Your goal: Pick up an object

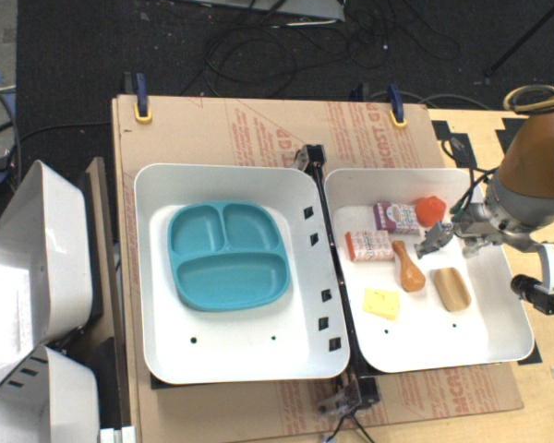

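My pincer point(436, 240) hangs over the right bin point(499, 344); whether it is open or closed I cannot tell. Just below it lie a wooden spoon point(407, 268) and a bread roll point(451, 288). Boxes point(394, 217) and a yellow block point(381, 304) lie near. A teal plate point(228, 255) sits in the left bin point(157, 275).

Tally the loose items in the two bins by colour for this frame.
Teal: 1, divided plate
Purple: 1, small carton
Red: 2, round piece, small box
Orange-brown: 1, spoon-shaped piece
Tan: 1, bread roll
Yellow: 1, flat slice
Total: 7
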{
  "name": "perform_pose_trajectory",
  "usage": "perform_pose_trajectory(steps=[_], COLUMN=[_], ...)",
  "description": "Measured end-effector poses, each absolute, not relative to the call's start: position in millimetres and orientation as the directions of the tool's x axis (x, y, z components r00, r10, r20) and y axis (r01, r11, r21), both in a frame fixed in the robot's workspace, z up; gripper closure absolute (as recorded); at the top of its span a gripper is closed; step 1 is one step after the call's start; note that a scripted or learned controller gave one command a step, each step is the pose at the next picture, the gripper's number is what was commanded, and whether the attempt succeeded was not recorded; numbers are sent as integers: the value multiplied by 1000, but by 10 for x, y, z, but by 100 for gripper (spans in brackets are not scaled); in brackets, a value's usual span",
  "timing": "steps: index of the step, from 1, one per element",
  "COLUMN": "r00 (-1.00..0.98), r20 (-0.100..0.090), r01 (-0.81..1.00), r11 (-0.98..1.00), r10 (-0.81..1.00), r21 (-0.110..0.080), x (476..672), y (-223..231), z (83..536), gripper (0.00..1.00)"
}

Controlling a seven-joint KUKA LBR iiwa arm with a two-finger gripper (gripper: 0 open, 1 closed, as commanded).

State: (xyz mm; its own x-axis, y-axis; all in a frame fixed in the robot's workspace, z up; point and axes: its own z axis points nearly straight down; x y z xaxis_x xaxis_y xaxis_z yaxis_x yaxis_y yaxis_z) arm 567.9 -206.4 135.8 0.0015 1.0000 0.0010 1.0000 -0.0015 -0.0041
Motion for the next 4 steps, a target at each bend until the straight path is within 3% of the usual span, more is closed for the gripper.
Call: perform_pose_trajectory(steps=[1,3,4], r00=[0,-3,-3], r20=[-1,-3,-2], r01=[1000,1000,1000], r11=[0,4,3], r10=[1000,1000,1000], r21=[2,7,4], x=[5696,5825,5836], y=[-2066,-2033,-2033], z=[1493,2609,2886], gripper=[100,100,100])
